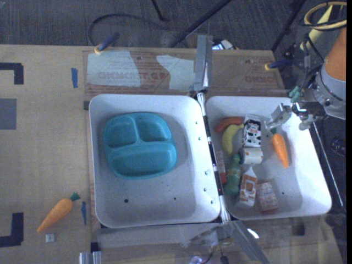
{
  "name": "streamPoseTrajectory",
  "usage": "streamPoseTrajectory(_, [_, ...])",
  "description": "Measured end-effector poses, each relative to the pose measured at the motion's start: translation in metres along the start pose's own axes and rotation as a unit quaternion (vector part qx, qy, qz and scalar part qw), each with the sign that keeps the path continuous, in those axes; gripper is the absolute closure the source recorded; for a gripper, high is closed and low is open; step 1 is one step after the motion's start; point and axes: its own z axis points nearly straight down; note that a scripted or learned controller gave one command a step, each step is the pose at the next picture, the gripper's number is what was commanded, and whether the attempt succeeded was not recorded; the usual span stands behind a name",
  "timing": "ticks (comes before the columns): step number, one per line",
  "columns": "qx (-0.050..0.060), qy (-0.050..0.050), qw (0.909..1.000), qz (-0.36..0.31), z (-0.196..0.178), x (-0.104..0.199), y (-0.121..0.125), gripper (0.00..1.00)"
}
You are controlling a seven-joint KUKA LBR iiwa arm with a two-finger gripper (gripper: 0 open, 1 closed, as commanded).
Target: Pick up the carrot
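The carrot [280, 149] lies in the right bin [316, 199], just below the gripper [290, 116] (fingers apart, holding nothing); the arm is cut off at right.

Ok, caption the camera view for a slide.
Claw hovers above the carrot in the right bin.

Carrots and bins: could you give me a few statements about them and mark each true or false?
1. The blue tray lies in the left bin. True.
2. A carrot lies in the right bin. True.
3. The pincer holds that carrot. False: the carrot lies on the bin floor, just below the pincer.
4. Another carrot lies on the tray. False: it lies on the bench, left of the bins.
5. The banana lies in the left bin. False: right bin.
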Motion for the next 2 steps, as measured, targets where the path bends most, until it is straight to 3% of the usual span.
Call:
streamPoseTrajectory(1, [-0.001, -0.001, 0.9785, 0.206, 0.039, -0.017, 0.048, 0.0])
streamPoseTrajectory(2, [0.001, 0.0, 0.9967, 0.081, 0.054, 0.03, 0.041, 0.0])
